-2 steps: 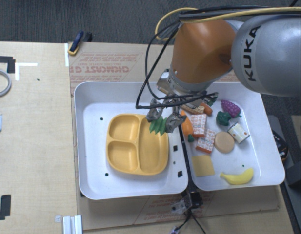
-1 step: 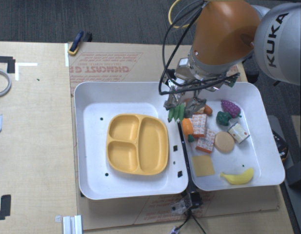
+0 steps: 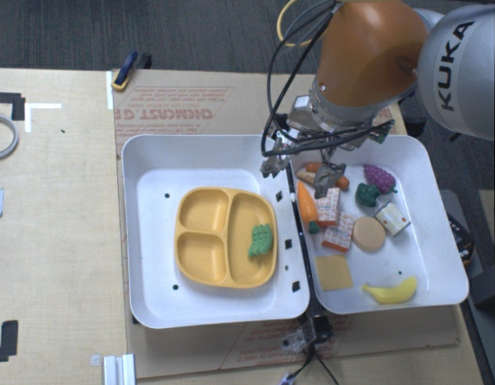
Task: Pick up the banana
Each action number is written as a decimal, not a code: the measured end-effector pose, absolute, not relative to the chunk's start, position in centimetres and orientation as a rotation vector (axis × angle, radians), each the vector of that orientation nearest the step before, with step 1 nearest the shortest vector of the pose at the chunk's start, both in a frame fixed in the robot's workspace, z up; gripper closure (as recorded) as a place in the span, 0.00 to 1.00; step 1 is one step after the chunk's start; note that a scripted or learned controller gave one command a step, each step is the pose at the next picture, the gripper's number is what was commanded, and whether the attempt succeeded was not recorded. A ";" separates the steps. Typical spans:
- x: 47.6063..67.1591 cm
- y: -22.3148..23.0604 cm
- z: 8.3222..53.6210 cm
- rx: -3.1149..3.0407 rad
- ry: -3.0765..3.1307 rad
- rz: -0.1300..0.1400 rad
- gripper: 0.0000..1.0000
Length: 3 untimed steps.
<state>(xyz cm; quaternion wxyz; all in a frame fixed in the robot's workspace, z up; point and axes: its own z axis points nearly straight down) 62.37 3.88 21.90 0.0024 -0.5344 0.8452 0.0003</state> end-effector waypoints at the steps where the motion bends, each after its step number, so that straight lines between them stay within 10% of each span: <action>1: 54.7 -3.5 21.5 -1.250 2.880 0.000 0.00; 2: 49.6 -6.2 23.4 -1.034 2.963 -0.001 0.00; 3: 49.9 -3.7 19.2 -1.177 2.910 0.000 0.00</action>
